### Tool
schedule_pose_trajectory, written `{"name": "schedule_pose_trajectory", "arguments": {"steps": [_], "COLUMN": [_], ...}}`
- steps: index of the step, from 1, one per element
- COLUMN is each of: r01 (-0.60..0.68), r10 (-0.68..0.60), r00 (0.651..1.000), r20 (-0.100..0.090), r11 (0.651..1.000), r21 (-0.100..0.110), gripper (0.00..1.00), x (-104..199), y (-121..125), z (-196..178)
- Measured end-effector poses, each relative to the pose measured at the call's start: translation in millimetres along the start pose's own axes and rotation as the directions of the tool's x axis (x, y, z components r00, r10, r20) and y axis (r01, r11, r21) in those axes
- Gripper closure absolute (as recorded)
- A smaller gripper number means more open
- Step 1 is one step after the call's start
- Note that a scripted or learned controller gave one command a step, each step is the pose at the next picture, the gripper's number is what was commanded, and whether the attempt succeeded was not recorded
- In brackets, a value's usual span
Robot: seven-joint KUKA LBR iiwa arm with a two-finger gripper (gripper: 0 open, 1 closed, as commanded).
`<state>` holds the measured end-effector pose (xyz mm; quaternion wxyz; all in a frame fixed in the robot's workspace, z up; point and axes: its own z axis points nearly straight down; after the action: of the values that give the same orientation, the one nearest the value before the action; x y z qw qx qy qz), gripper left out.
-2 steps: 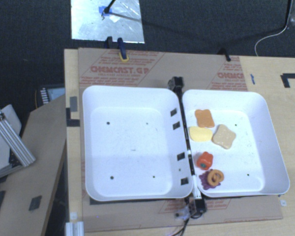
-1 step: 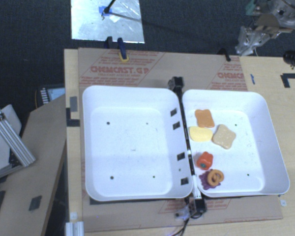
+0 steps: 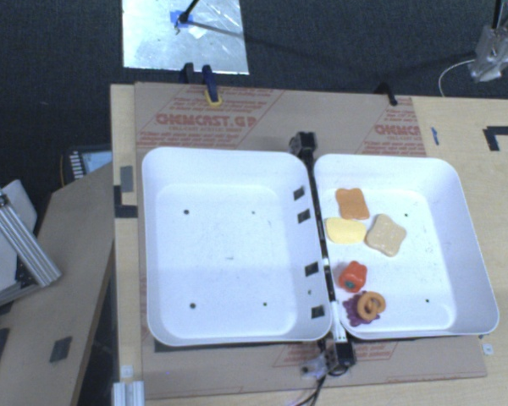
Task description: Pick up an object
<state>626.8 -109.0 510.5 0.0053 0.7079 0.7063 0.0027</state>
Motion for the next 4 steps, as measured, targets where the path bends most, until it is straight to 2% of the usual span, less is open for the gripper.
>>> {"name": "schedule_pose_trajectory", "arguments": {"steps": [1,2,3,4], "r01": [0.019,-0.003,0.018,0.019], "r10": [-0.019,0.003,-0.018,-0.019], "r00": [1.0,1.0,1.0,1.0], "r20": [-0.008,-0.001,-0.007,-0.006], "r11": [1.0,1.0,1.0,1.0], "r21": [0.011,0.003,0.009,0.017], "gripper": [1.0,1.0,1.0,1.0], "x": [124,41,155,284], "y": [-21,-38,-79,-53], "z": [25,-29,-26,46]}}
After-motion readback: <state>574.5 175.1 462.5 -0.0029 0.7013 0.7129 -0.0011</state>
